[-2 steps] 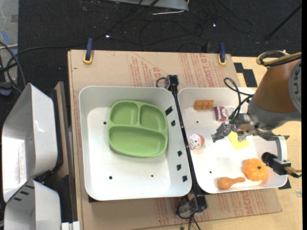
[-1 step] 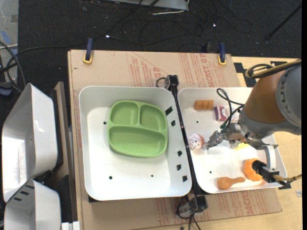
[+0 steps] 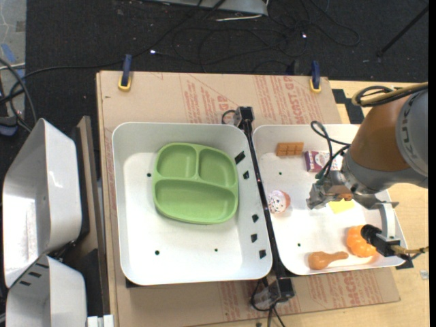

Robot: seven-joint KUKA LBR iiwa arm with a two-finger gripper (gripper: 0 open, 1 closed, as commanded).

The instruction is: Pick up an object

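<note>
Down in the right bin (image 3: pixel 300 264), the arm (image 3: pixel 388 145) bends low; its gripper (image 3: pixel 320 197) sits by a yellow block (image 3: pixel 341 206) at three o'clock. Finger state: cannot tell.

The surface (image 3: pixel 204 94) is a tan board printed with faint red lettering, set against a dark floor strewn with cables. Two clamps grip its far edge: a yellow-handled clamp (image 3: pixel 125 73) toward the left and a second clamp (image 3: pixel 314 75) toward the right. Directly on the board lie two shallow white bins side by side, touching along their inner walls. The left bin (image 3: pixel 136 251) sits nearer the board's left edge; the right bin (image 3: pixel 300 251) reaches close to the right edge. Black clips (image 3: pixel 245 114) join them at the far end of the seam.
</note>
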